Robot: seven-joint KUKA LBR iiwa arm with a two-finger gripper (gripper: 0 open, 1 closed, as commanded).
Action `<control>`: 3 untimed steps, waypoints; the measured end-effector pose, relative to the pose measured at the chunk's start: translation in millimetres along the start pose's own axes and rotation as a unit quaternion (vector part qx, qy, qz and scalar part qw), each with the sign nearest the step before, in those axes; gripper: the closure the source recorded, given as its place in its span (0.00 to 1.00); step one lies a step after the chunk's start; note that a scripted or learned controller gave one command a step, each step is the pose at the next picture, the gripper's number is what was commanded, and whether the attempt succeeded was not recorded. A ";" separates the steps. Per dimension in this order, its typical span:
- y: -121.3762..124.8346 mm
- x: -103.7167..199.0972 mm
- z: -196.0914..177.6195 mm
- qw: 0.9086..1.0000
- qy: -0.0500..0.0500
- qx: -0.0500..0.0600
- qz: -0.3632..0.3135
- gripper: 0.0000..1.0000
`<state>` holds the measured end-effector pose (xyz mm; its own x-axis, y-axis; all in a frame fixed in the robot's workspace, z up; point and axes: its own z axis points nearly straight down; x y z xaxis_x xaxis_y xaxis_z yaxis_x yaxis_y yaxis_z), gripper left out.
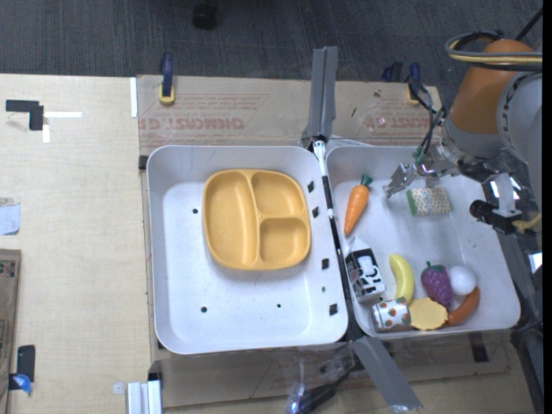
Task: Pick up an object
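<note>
Speckled block, pale green and roughly square, lies in the right bin near its twelve o'clock edge, just beside the pincer at about its four o'clock; whether the two touch is hard to judge. The pincer hangs low over the bin floor as a tangle of grey metal, and I cannot tell whether it is released or clenched; nothing is seen grasped in it. Behind it, towards two o'clock, the grey arm with its orange band is cut off by the frame edge, and it hides the bin's three o'clock rim. One carrot lies at the pincer's eight o'clock, close to the wall between the bins, green tip up. Down at the bin's six o'clock the things crowd together: one black-and-white box, one banana, one bunch of purple grapes, one white ball, one yellow disc, one spotted can lying on its side, and one orange-red piece partly hidden under the ball and grapes, its kind unclear. There are two bins; the left bin holds one yellow plate with three compartments, lying towards its twelve o'clock.
</note>
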<state>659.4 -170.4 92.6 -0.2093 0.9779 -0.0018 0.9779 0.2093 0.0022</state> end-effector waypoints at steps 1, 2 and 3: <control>-54.9 -25.2 -83.3 1.000 0.000 0.001 -0.009 0.00; -88.7 -29.2 1.7 0.996 0.004 0.000 -0.086 0.00; -43.2 -18.1 0.2 0.994 0.000 0.000 -0.113 0.00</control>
<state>620.9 -197.1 92.4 -0.4233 0.9060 -0.0021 0.9060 0.4233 0.0021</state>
